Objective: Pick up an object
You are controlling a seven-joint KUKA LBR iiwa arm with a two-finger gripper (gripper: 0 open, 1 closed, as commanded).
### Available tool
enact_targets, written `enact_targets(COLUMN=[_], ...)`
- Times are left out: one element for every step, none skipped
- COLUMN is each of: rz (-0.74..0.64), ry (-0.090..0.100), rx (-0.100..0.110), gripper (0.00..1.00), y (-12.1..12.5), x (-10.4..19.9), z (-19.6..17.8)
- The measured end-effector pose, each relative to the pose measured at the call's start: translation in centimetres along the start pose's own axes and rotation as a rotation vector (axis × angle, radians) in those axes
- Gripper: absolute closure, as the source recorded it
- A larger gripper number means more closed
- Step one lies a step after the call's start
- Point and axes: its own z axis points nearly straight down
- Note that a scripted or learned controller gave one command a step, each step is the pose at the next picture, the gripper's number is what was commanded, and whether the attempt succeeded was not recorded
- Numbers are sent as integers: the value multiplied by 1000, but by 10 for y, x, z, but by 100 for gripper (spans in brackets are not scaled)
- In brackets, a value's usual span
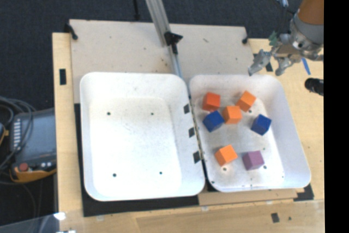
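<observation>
The fingers (271,63) are spread apart with nothing between them, hanging above the back rim of the right-hand bin at about one o'clock from that bin's centre, just outside its far edge; the gripper (271,63) holds no object, and the position reads as a staging point ahead of a descent, since every candidate lies in the bin below it. Working from near to far, the front strip of the tabletop (163,221) carries no loose items. The left bin (87,117) is bare white floor, presumably reserved as the receiving side. The right bin (294,172) holds all the blocks, seven counted. Nearest the front are an orange block (226,154) at six o'clock and a purple block (252,160) just beside it at five o'clock, close but apparently apart. Further back, one blue block (214,120) sits at nine o'clock touching, or very nearly touching, an orange block (233,114) at the centre, and a second blue block (261,124) stands alone at three o'clock. Farthest are an orange block (211,101) at eleven o'clock and an orange block (246,100) at one o'clock. Tally: four orange, two blue, one purple. In my judgement the lone blue block offers the cleanest grasp, with free room on its sides. Beyond the bins a slanted metal rail (155,8) rises from the backboard.
</observation>
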Motion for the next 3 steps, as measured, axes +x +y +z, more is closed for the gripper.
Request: enact_targets(rz=[-3, -2, -6], ry=[0, 1, 1], rx=[1, 4, 4], gripper=[0, 0, 0], y=[0, -3, -3], x=[0, 9, 10], z=[0, 56, 98])
